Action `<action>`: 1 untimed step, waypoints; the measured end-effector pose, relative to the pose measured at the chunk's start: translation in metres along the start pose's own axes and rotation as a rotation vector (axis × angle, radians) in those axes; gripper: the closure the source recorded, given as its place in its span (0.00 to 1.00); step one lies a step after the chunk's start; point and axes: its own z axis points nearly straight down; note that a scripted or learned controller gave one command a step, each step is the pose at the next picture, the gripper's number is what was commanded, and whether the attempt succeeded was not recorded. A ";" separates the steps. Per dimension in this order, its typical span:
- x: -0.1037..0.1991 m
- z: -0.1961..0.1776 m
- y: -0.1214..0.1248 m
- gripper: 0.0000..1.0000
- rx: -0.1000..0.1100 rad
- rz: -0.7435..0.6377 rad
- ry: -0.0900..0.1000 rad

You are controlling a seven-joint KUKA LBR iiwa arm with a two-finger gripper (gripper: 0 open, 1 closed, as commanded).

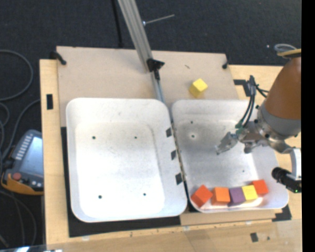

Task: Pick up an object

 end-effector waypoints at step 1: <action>0.082 -0.166 -0.016 0.00 -0.011 -0.005 -0.001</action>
